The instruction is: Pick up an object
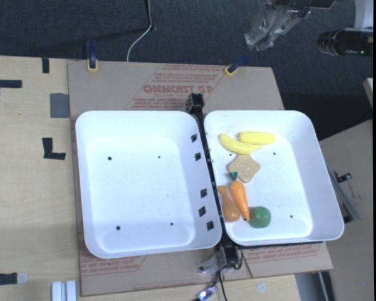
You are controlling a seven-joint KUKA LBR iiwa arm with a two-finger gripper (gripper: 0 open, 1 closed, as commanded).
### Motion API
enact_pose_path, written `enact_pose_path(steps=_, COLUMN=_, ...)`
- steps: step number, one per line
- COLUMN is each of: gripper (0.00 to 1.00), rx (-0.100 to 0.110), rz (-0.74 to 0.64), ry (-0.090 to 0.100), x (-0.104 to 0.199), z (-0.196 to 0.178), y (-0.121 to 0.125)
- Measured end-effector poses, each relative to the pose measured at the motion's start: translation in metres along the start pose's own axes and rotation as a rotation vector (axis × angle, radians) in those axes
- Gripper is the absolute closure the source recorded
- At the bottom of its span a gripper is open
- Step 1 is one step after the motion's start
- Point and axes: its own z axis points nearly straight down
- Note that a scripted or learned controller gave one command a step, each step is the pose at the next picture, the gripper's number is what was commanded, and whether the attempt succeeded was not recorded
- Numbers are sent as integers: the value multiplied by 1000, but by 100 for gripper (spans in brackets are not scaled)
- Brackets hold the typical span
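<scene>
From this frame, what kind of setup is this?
Likely a robot grasping test bench: two white bins on a clamped board, toy food like a carrot, and the gripper hanging above.

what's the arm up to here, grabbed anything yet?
Nothing grabbed yet. The gripper hangs above the bench, up beyond the far edge of the right bin, with nothing between its fingers. The toy food all lies in that bin: a corn cob, banana, cracker, carrot and green ball.
</scene>
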Motion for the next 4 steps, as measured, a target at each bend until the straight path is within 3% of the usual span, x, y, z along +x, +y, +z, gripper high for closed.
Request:
enact_pose_path(steps=1, gripper=100, rx=2, rz=-6, ry=3, x=84, z=11, y=-28)
enact_pose_path(steps=2, gripper=100, rx=1, rz=-7, ry=3, x=162, z=10, y=-31)
enact_pose_path(steps=3, gripper=100, rx=0, rz=-1, ry=1, x=194, z=10, y=-27)
enact_pose_path(steps=4, gripper=100, rx=1, rz=2, ry=1, x=192, z=10, y=-30)
